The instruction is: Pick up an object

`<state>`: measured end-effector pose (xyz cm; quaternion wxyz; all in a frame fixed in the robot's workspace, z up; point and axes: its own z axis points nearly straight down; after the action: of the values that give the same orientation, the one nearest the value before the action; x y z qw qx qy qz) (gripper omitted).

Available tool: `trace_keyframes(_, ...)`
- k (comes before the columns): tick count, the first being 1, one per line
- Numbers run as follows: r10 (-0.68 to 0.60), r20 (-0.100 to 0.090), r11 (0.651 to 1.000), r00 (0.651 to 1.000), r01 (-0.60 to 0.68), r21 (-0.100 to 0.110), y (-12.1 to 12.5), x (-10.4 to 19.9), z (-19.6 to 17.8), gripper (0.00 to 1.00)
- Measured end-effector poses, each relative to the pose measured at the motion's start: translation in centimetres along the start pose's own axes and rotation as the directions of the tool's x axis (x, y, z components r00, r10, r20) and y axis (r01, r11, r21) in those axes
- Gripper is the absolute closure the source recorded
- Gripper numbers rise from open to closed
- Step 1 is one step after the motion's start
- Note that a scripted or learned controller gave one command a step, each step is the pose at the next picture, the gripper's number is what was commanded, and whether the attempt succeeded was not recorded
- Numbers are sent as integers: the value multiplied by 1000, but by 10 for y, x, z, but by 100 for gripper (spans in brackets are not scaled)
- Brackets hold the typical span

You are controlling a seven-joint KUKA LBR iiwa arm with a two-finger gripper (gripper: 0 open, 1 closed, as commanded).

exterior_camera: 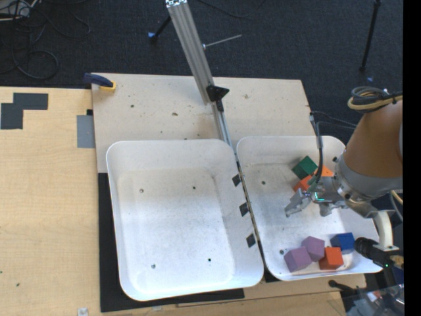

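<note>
The gripper (299, 206) was seen low in the right bin (276, 268), and nothing was held. Whether it was open could not be told. The green block (304, 166) was found just behind it, on the far side.

Even, fairly bright overhead light; the white bins (171, 176) look slightly washed out, shadows are faint, and the whole picture is soft and grainy.

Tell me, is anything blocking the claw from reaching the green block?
Nothing visible does. The gripper hangs in the right bin, just below the green block and the orange blocks beside it, with bare bin floor between them.
</note>
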<state>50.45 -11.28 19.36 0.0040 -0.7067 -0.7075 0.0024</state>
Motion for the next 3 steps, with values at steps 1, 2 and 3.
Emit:
trace_keyframes(1, 6, 1, 1000, 1000, -6, -6, 1, -2, -2, 0)
trace_keyframes(2, 4, 0, 1000, 1000, -4, 0, 3, 9, 50, 0)
trace_keyframes(3, 3, 1, 1000, 1000, -3, -6, 4, 9, 101, 0)
